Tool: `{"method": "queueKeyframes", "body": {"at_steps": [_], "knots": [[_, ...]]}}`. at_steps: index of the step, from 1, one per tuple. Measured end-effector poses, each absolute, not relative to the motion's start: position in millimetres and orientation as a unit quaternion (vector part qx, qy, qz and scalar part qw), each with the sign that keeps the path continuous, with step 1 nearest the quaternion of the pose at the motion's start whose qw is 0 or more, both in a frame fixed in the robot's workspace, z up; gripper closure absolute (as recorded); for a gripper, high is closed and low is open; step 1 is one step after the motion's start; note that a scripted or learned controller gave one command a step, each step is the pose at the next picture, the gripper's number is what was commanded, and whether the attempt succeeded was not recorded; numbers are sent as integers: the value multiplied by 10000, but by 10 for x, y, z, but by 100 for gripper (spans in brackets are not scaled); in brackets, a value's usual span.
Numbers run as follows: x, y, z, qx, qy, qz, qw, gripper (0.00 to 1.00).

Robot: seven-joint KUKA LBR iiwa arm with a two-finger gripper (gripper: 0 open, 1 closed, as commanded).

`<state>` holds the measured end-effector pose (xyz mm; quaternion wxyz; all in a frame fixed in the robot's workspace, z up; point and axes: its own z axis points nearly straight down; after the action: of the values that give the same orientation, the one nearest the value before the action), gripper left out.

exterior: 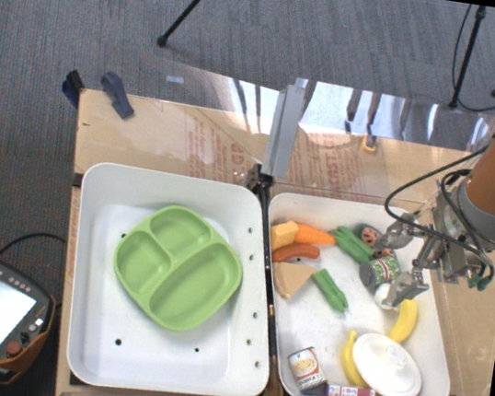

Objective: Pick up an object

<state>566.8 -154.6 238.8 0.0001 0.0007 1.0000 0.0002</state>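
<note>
Two fingers spread on the gripper, straddling nothing yet, hovering over the can just left of the banana. Judgement: centre over the can before closing, since the banana crowds it below-right. Can seems tipped, long axis running up-right away from the banana.

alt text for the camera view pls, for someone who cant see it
Seen from above, the arm's pincer hangs over the right bin, by a small can and a banana among toy food and a white lidded bowl. The left bin holds a green divided plate.
</note>
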Motion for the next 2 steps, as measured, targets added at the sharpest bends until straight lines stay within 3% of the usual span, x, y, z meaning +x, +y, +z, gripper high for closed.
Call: {"method": "queueKeyframes", "body": {"at_steps": [1,2], "knots": [[5976,-1339,884,236,9997,26,-75,0],[4964,-1493,876,299,9996,3,-1,0]]}}
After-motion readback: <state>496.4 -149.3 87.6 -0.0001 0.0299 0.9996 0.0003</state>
